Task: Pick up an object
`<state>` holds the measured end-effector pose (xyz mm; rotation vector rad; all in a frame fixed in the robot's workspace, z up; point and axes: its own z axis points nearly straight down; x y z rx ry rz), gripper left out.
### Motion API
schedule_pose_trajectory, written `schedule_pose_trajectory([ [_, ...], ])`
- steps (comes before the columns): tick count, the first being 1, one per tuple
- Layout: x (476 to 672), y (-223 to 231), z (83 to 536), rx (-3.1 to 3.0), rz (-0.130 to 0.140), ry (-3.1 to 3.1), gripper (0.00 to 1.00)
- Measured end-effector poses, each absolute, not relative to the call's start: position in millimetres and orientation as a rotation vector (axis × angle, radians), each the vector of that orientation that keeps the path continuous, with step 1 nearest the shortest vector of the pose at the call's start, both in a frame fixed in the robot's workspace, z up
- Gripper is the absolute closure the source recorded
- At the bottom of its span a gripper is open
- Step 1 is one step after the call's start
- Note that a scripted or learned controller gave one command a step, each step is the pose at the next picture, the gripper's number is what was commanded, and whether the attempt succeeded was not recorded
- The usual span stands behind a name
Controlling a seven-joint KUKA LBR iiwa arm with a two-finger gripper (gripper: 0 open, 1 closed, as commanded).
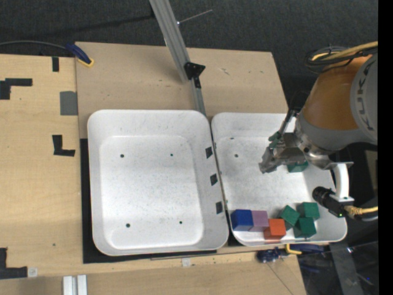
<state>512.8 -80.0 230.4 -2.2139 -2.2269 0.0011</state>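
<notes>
Over right white bin [245, 125]: gripper [270, 163], finger state unclear. Blue cube [242, 219], purple cube [260, 219], orange cube [276, 228], green blocks [301, 219] along near rim. No legible writing.

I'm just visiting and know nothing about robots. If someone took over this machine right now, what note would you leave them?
Gripper: over the right bin, upper middle; no block seen between its fingers.
Blocks: all in the right bin's near corner, close together: blue block, purple block, orange block, three green blocks.
A small teal patch shows by the gripper; too hidden to identify.
Left bin: no blocks.
Done: nothing picked yet.
Left: reach a block, grasp it, lift it.
</notes>
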Motion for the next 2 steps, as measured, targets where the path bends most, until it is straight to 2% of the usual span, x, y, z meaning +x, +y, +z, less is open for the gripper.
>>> schedule_pose_trajectory([
  [2, 568.6, 22, 243, -2.212, -0.002, -2.229, 1.0],
])
